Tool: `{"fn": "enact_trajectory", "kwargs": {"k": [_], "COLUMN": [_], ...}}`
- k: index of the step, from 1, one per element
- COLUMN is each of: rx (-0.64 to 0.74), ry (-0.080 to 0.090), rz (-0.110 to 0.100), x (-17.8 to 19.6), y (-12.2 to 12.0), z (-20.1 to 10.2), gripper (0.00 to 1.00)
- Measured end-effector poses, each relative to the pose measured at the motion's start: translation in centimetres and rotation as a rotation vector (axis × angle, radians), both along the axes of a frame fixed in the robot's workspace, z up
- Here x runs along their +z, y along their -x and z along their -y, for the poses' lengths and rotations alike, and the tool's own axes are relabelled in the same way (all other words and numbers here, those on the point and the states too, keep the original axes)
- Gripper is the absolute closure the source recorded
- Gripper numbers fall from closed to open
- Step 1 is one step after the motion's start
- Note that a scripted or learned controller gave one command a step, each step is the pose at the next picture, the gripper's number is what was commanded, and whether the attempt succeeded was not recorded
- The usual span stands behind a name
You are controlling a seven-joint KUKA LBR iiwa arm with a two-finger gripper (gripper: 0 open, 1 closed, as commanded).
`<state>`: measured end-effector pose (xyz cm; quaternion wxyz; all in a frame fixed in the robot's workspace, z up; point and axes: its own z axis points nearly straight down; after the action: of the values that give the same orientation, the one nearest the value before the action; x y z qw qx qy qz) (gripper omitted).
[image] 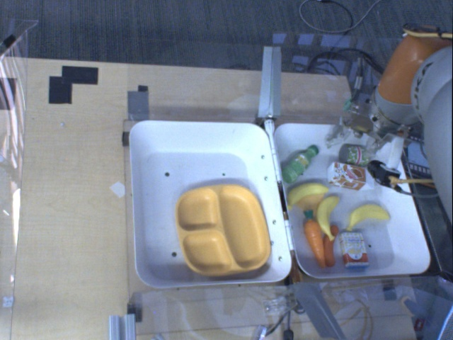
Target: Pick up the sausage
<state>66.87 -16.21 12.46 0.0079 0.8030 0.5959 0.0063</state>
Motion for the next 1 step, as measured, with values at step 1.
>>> {"fn": "enact_trajectory", "kwargs": {"k": [1], "rx": [0.161], "ry": [-0.002], "rz": [-0.014], "x": [-1.86], "y": [3.62], "z": [1.93], "gripper": [0.0]}}
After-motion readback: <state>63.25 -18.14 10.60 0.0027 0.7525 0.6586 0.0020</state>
